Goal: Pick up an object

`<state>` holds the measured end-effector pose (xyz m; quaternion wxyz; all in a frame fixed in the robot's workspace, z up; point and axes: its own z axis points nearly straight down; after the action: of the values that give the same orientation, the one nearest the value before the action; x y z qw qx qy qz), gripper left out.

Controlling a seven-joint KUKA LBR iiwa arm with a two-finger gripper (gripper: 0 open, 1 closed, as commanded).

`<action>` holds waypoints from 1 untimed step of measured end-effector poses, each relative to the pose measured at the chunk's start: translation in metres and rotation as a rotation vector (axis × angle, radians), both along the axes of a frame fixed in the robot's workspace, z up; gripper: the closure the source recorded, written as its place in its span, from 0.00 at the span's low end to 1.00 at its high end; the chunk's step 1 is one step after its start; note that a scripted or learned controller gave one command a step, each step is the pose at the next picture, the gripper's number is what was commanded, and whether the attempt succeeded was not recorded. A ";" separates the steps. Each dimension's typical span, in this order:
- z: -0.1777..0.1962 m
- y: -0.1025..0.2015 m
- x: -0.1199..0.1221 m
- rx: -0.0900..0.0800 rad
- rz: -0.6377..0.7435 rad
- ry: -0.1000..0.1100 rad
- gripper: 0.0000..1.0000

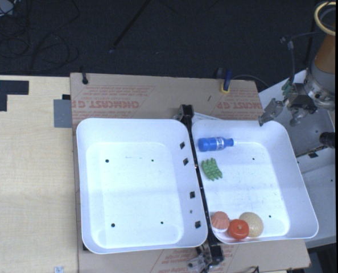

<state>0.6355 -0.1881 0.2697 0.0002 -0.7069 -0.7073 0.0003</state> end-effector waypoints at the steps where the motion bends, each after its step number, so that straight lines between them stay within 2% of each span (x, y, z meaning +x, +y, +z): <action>1: -0.032 -0.027 -0.069 0.001 -0.005 0.007 0.00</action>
<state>0.5669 -0.2153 0.2382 0.0032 -0.7088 -0.7054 0.0026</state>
